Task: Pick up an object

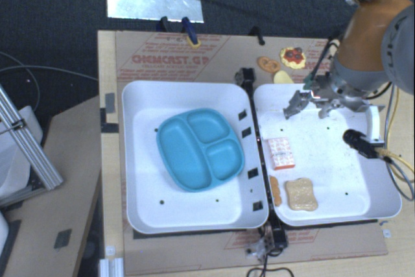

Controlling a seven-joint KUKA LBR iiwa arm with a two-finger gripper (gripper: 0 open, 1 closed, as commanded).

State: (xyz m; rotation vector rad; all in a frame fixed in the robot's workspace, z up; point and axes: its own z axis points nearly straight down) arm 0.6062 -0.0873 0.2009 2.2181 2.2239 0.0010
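My gripper (310, 102) hangs open and empty at the right bin's (382, 204) twelve o'clock; the cracker (281, 153) lies toward seven, so descending here risks closing on nothing.

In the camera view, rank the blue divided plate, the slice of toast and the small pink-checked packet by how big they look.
Largest to smallest:
1. Blue divided plate, by far.
2. Slice of toast.
3. Pink-checked packet, which looks close to the toast in size, so that order is unsure.
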